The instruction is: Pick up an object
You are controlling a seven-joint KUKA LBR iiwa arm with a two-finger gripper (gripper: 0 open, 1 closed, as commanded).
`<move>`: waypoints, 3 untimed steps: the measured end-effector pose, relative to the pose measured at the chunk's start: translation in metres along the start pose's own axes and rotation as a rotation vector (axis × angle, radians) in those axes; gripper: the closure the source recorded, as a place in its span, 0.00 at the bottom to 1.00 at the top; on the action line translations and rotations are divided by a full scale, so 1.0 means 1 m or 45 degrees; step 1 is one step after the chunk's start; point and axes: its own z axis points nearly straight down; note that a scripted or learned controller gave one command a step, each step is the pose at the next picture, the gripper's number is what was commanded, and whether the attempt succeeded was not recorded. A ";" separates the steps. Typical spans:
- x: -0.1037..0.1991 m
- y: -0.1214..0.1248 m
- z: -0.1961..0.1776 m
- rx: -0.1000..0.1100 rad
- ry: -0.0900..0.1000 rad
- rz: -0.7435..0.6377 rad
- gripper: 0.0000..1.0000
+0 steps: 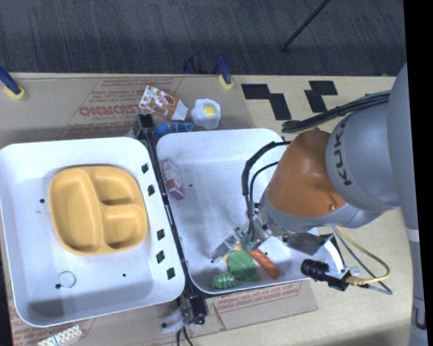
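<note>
Grey arm from the right, gripper [235, 246] lowered, wrist bent down.

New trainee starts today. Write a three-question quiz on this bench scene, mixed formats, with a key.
1. True or false: the yellow tray lies in the right bin.
2. The gripper hangs over which bin? A left bin B right bin
3. Fill in: the orange carrot touches a ____ toy.

Key: 1 false; 2 B; 3 green
</note>
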 end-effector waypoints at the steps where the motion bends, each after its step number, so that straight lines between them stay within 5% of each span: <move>1: -0.016 -0.009 0.010 0.000 -0.001 -0.250 0.00; 2: -0.070 -0.037 -0.033 -0.002 -0.006 -0.396 0.00; 3: -0.079 -0.022 0.008 -0.003 -0.007 -0.508 0.00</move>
